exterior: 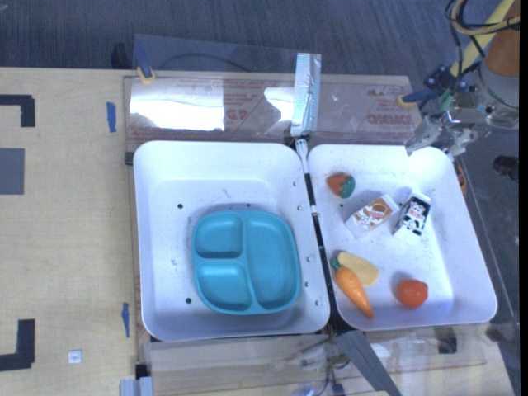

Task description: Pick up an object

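Pickable pieces all lying loose in the right-hand shallow white bin (470, 246): small red-and-green round toy fruit (340, 185) near the upper left corner; small white carton with red print (370, 215) at mid-floor, just beside a small black-and-white printed carton (414, 215); pale yellow wedge-shaped toy (359, 266) touching or overlapping an orange toy carrot (355, 291) by the left wall; red-orange round toy tomato (412, 292) apart from the rest, near the lower right. Left-hand shallow white bin (157, 188) carrying a teal plastic plate with three compartments (245, 260); of no concern for a pick. Grey arm with orange band (499, 64) reaching in from the right, with the two-finger gripper (431, 139) poised over the far right corner of the right-hand bin, well apart from every piece; nothing seen in its grasp; whether parted or clenched, cannot tell at this angle. Judged as the approach step, with no target yet engaged. Next move probably calling for travel inward and down toward one chosen piece; the tomato or the round fruit the likelier choices, each standing clear of neighbours; the two cartons close enough to risk nudging one while closing on the other; likewise the wedge and the carrot, hard against the wall and each other.
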{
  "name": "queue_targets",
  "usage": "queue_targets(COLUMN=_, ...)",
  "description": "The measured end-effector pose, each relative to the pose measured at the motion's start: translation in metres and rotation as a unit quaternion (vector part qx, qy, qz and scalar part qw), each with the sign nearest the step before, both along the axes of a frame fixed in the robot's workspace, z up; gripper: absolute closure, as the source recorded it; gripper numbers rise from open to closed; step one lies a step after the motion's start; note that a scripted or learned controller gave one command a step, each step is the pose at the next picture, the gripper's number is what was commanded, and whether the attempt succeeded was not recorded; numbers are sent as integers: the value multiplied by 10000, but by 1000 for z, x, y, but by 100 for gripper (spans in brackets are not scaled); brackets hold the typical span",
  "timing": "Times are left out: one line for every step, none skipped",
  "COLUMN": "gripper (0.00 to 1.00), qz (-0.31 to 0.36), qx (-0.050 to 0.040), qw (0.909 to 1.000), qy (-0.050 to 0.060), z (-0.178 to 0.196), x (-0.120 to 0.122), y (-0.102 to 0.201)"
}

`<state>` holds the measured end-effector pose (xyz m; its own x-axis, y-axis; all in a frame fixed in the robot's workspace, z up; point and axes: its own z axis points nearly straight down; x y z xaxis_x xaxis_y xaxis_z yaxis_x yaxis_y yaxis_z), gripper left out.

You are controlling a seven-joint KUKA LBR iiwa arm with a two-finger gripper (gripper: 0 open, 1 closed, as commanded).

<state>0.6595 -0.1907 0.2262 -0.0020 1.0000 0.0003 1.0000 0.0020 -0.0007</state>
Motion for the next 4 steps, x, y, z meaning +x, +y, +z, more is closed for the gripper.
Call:
queue_targets(gripper=0, qz=478, qx=-2, qw=9989, qy=-5, z=-2, x=-54, y=15)
queue_targets(gripper=0, qz=14, qx=5, qw=10000, qy=-45, z=-128, x=-44, y=-14)
queue_targets(gripper=100, qz=14, qx=-8, qw=10000, qy=-39, z=-119, x=-45, y=-15)
queue_targets(gripper=100, qz=380, qx=4, qw=9993, qy=1, z=-106, x=-53, y=14)
